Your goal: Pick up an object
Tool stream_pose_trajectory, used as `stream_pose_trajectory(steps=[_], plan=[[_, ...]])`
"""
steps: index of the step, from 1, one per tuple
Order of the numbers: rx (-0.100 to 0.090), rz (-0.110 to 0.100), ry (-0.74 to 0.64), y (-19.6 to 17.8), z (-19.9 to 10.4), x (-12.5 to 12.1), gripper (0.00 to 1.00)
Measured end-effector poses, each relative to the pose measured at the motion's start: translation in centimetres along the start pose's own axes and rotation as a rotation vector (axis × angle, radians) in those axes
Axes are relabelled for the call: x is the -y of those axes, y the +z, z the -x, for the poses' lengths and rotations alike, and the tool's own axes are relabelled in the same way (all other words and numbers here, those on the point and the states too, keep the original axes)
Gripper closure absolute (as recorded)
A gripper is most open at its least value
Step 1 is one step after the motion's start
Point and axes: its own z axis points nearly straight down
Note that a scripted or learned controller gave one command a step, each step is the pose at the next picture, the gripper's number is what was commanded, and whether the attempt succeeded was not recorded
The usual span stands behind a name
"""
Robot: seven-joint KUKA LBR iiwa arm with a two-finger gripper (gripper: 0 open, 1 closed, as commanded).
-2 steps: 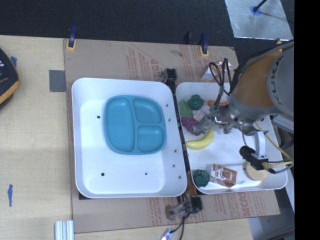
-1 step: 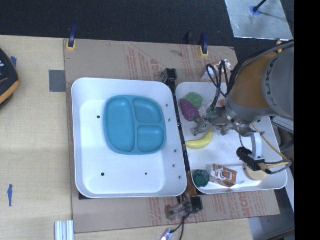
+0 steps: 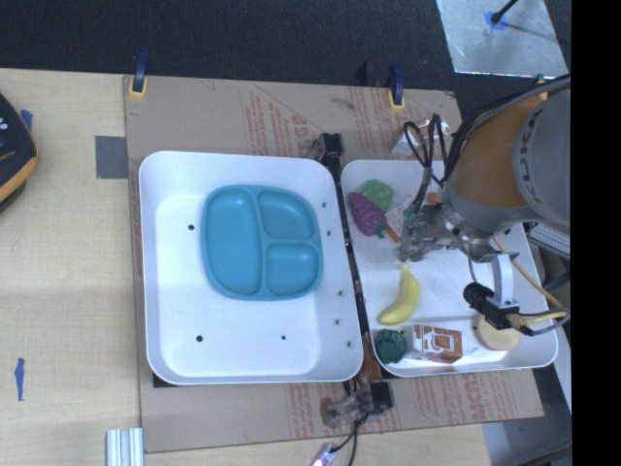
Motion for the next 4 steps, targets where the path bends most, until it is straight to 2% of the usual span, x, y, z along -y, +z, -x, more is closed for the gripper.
stream_pose_trajectory(steps=[1,2,3,4], plan=[[0.000,0.000,0.000,0.0,0.0,0.0,0.00],[-0.002,0.002,0.003,2.0,0.8,4.0,0.00],[-0.001,0.001,0.001,0.9,0.9,4.0,1.00],[-0.003,0.004,0.004,-8.1,-5.5,1.2,1.00]])
